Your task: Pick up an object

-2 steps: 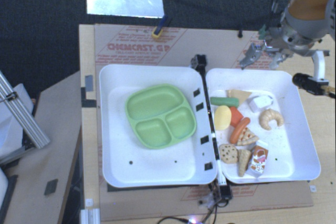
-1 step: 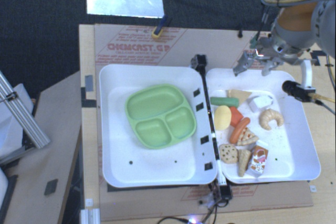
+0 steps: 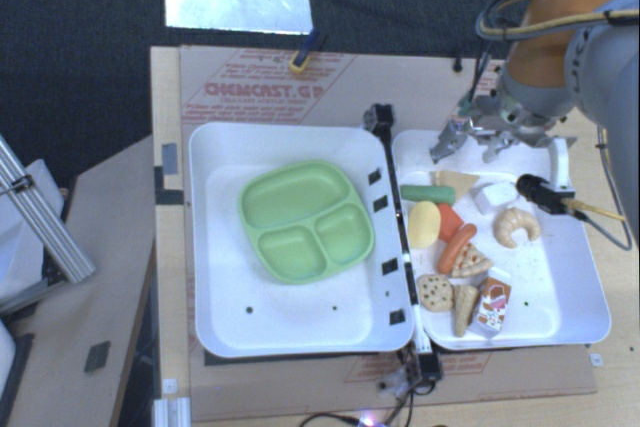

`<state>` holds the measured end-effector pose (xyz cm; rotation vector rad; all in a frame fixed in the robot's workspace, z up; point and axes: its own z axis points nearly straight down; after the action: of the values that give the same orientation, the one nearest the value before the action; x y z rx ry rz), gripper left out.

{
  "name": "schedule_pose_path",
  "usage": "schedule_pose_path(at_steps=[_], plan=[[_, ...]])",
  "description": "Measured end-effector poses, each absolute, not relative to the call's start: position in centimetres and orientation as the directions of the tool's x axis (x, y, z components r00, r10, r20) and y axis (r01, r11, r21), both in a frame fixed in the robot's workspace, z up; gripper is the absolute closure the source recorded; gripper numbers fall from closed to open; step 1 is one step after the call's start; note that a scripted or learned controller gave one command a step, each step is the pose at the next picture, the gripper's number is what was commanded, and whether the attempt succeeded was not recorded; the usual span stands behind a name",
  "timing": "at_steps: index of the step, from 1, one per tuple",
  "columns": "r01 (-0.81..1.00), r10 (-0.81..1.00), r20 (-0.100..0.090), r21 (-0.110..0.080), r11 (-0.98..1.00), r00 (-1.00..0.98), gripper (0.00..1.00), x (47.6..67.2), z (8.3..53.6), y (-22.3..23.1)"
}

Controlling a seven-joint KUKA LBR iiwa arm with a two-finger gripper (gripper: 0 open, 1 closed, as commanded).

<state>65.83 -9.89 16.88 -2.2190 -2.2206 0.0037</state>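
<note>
The toy food pile (image 3: pixel 462 250) lies in the right bin (image 3: pixel 580 300), below and slightly left of the gripper (image 3: pixel 468 143). The gripper hovers over the bin's far edge with its two fingers spread apart, nothing between them. Far to its left, a green divided tray (image 3: pixel 305 220) sits in the left bin (image 3: pixel 225 315).

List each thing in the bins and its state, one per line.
end effector: fingers apart, above the right bin's far edge, holding nothing
green tray: flat in the left bin, compartments bare
croissant: lying in the right bin
green pepper: lying flat
cookie: flat near the divider
small carton: lying on its side
</note>
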Motion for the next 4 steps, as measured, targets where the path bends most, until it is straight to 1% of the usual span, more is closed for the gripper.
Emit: schedule_pose_path(at_steps=[1,2,3,4], plan=[[1.0,1.0,0.0,-0.001,0.0,0.0,0.0,65.4,12.6,-9.4],[1.0,1.0,-0.006,0.011,0.001,-0.001,0.0,65.8,9.1,-9.6],[1.0,1.0,-0.008,0.03,0.0,0.001,1.0,66.3,10.8,-9.7],[1.0,1.0,0.0,0.007,0.005,-0.005,1.0,65.9,15.8,-9.0]])
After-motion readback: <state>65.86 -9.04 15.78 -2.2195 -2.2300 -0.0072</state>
